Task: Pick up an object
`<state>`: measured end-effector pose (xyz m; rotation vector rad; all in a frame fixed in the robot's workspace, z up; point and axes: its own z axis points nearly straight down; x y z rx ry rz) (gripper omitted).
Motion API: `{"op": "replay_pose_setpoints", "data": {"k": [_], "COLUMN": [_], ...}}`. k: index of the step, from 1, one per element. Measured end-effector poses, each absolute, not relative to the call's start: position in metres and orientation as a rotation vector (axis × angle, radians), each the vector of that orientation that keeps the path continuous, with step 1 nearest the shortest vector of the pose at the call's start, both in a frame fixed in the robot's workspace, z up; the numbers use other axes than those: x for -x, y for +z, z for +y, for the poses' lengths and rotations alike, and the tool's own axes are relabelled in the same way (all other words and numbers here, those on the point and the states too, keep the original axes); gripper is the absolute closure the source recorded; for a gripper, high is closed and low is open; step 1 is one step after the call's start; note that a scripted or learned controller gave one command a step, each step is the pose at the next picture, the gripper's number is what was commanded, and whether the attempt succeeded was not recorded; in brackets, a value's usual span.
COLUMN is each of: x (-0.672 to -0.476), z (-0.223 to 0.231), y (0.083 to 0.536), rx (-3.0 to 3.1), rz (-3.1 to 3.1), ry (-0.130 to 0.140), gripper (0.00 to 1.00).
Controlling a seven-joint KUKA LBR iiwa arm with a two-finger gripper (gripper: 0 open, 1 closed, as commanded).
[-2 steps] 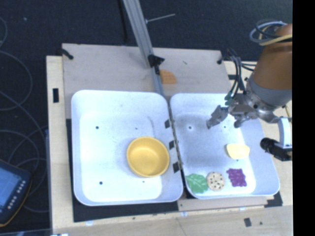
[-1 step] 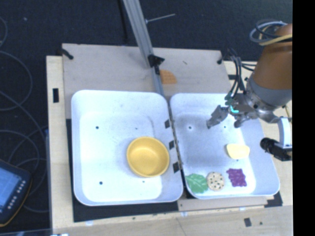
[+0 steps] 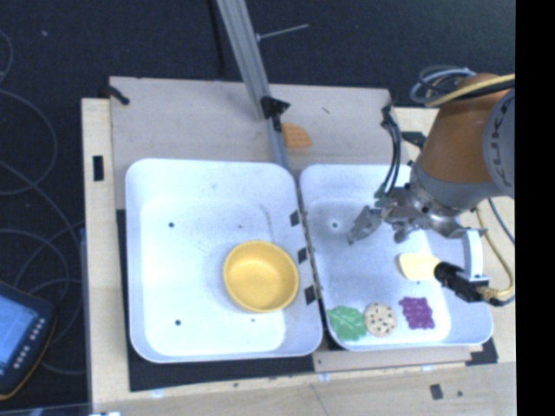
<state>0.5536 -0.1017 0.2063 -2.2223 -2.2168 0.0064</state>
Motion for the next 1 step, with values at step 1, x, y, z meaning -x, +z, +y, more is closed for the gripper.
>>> {"op": "replay_pose_setpoints", "data": {"k": [1], "x": [-0.5511], "z": [-0.1136], "y": [0.1524], "rx": [2.221], "rz": [-2.218], "ry": [0.007], "gripper": [0.00]}}
